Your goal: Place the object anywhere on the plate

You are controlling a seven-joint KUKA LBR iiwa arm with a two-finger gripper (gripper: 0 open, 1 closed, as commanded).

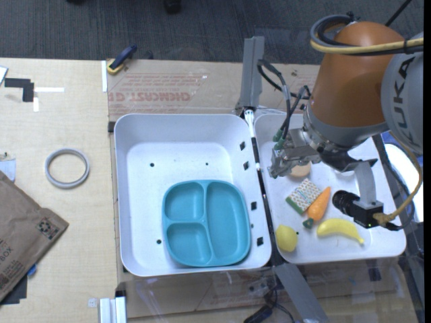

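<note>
Desk [60,113]: pale wood, carrying two shallow white bins side by side, with a brown cardboard sheet [175,89] lying flat behind the left one.
Arm [357,73]: grey with a broad orange band, reaching in from the right and hanging over the rear part of the right bin.
Left bin [135,180]: white, holding the plate toward its front right corner.
Right bin [387,244]: white, holding the food toys in its front half.
Plate [205,222]: teal, rounded, split into three compartments, lying flat in the left bin with nothing on it.
Claw [286,161]: metal-grey, down low over the rear left of the right bin, right by a small tan round piece [300,171]; I cannot tell whether it is released or clenched.
Banana [339,229]: yellow, lying flat near the front of the right bin, not on the plate.
Carrot [318,205]: orange, slanted, just left of the banana and touching the patterned block.
Patterned block [304,194]: greenish with a speckled top, between the tan piece and the carrot.
Lemon [287,238]: yellow, at the front left corner of the right bin.
Tape ring [67,167]: pale, flat on the desk well left of the bins.
</note>
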